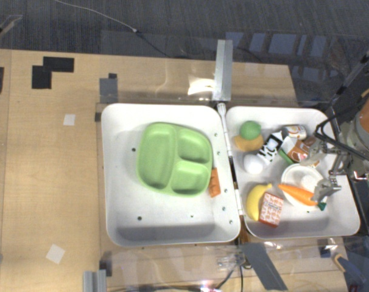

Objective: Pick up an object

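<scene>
Bench (pixel 44 181): light wood, black patches near far-left corner.
Floor (pixel 142 8): dark grey carpet beyond far edge.
Cable (pixel 81 8): thin, pale, crossing floor.

An orange carrot (pixel 299 194) lies flat across a white bowl (pixel 298 177) in the right bin (pixel 343 224).

robot lab / test cell | plywood bench (pixel 44 181) w/ black marker patches (pixel 50 69) | 2 white bins (pixel 120 163) held by metal brackets (pixel 223 69) | loose cable (pixel 81 8) on grey carpet | toy food in rt bin (pixel 343 221)
</scene>
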You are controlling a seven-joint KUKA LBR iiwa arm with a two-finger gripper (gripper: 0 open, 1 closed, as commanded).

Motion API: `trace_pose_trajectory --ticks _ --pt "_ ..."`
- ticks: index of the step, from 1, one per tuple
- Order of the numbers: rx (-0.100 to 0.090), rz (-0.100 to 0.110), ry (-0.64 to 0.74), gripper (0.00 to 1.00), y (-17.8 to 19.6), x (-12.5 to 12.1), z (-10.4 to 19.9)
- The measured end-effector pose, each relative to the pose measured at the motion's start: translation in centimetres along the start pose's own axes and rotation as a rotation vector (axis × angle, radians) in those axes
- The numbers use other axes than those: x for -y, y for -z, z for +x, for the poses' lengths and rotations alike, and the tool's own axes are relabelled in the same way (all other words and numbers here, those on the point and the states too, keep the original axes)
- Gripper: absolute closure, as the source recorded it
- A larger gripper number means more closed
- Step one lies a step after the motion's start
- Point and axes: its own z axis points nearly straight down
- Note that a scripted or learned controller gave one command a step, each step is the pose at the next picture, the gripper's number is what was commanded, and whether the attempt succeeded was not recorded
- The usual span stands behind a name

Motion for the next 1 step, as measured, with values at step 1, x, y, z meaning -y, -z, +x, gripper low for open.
trace_pose_trajectory --ticks 1 --pt "0.007 0.002 0.11 0.0 -13.64 -0.98 -1.6"
